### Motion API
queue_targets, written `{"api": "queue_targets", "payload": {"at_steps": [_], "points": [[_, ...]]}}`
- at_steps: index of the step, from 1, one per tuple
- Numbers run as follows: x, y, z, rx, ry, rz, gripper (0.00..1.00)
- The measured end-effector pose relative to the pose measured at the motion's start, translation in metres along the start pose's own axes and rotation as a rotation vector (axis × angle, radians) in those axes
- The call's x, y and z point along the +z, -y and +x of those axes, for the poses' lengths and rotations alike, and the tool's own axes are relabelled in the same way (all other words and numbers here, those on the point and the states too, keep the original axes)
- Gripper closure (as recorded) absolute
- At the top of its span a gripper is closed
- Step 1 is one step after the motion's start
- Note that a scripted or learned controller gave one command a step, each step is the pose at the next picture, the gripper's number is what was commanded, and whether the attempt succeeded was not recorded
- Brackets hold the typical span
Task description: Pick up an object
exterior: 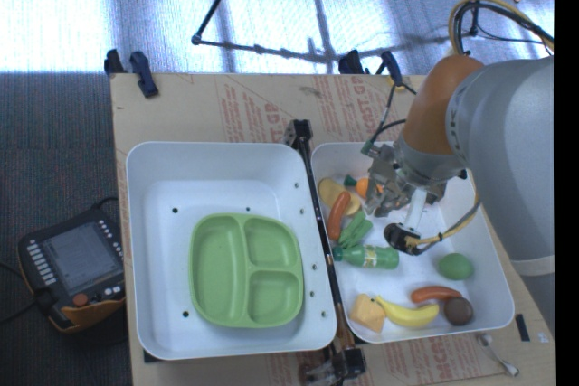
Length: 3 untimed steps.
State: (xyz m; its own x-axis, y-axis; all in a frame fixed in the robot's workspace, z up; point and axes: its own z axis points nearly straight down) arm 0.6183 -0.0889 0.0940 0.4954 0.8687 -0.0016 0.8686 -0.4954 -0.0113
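**A:** Where was the arm (488, 131) at that point?

**B:** It reached in from the right and hung over the right bin (496, 285), with the gripper (387, 190) low above the far-left part of that bin. I could not tell whether the gripper was released or clenched; nothing was visibly grasped.

**A:** What lay under it?

**B:** A heap of toy food. A yellow piece (331, 192) and a red sausage (338, 212) lay at the left wall, with a green leafy piece (355, 229) just beside them. A green bottle (369, 257) lay on its side nearer, in the middle. Those were the likeliest targets, being closest to the gripper.

**A:** And the others?

**B:** They lay well apart at the near end: a green lime (455, 266), a second red sausage (436, 293), a brown ball (459, 310), a banana (409, 314) and a yellow cheese wedge (367, 312).

**A:** The left bin (154, 185)?

**B:** It carried a green divided tray (246, 269), probably kept apart so the food stayed on one side. Both bins sat on the worktop (226, 104).

**A:** Any risk?

**B:** The crowding by the wall, I judged, could spoil a clean grip.
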Motion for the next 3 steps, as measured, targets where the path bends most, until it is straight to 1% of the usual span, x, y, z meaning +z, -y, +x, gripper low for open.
{"api": "queue_targets", "payload": {"at_steps": [1, 2, 3], "points": [[0.0, -0.0001, -0.0001, 0.001, 0.0, 0.0, 0.0], [-0.0074, 0.0002, -0.0006, 0.001, 0.001, 0.006, 1.0], [-0.0073, 0.0003, -0.0007, 0.001, 0.001, 0.006, 0.0]]}}
